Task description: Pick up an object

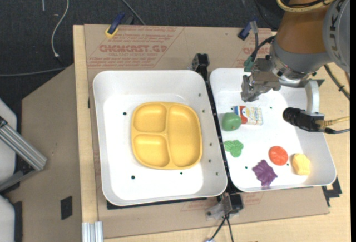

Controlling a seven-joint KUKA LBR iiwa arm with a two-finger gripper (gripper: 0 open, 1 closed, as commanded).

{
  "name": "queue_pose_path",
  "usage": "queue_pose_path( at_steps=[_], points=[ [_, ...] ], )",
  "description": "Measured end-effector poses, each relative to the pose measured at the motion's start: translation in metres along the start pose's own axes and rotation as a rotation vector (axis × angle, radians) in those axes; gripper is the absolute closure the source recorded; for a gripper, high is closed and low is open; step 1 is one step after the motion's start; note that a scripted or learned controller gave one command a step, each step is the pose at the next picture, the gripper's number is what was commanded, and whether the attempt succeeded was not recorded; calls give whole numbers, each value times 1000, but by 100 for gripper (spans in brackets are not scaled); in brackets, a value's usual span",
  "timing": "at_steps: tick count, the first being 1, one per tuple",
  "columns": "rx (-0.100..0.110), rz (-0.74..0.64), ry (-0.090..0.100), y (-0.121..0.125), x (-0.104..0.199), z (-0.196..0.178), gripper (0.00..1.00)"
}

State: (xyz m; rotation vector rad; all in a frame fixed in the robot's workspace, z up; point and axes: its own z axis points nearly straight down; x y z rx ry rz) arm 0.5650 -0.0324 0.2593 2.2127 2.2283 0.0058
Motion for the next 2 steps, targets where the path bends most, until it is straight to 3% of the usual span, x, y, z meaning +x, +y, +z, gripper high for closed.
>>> queue_pose_path(
  at_steps=[2],
  points=[
    [1, 3, -1, 36, 103, 0, 100]
  ],
)
